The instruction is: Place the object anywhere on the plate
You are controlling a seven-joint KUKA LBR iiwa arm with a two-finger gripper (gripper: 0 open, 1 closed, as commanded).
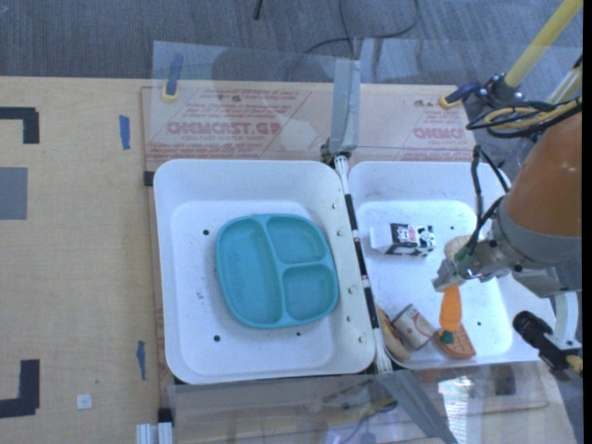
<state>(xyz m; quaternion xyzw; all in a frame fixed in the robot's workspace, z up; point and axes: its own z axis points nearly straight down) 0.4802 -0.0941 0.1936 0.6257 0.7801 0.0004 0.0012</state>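
Note:
A teal plate [277, 270] with three compartments lies in the left bin [185, 202]. My gripper [457, 279] hangs over the right bin [388, 181], at its right side. An orange carrot-shaped toy [450, 311] lies directly below the gripper, its top end right at the gripper's tip. I cannot see whether the carrot is gripped. Farther back in the same bin lies a small black-and-white box [408, 239].
A small tin can [413, 325] and a brown wedge-shaped piece [456, 344] lie near the right bin's front edge. A beige round item [457, 246] peeks out behind the gripper. The arm's orange band [555, 183] and cables overhang the bin's right side.

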